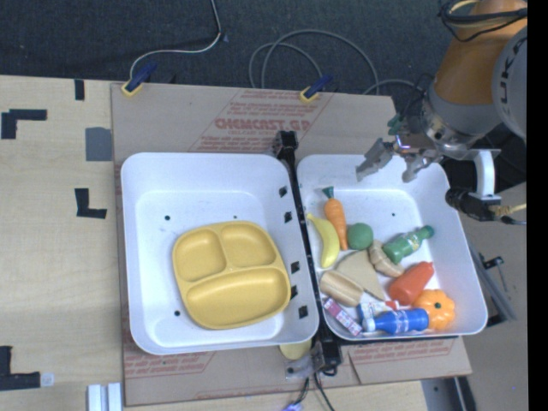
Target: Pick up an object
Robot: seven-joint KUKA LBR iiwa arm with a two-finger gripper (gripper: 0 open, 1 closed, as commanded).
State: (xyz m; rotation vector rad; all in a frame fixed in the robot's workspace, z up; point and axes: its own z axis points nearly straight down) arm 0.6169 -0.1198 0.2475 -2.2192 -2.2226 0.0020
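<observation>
My gripper hangs over the far rim of the right bin, its two fingers spread apart with nothing between them. Below it in that bin lie a carrot, a banana, a green ball, a green bottle, a red pepper, an orange fruit, a bread roll and a blue-and-white tube. The toys sit in the near half of the bin, well short of the fingers.
The left bin holds a yellow divided plate. A black clamp sits between the two bins at the far side. Cables loop on the dark floor beyond the bench.
</observation>
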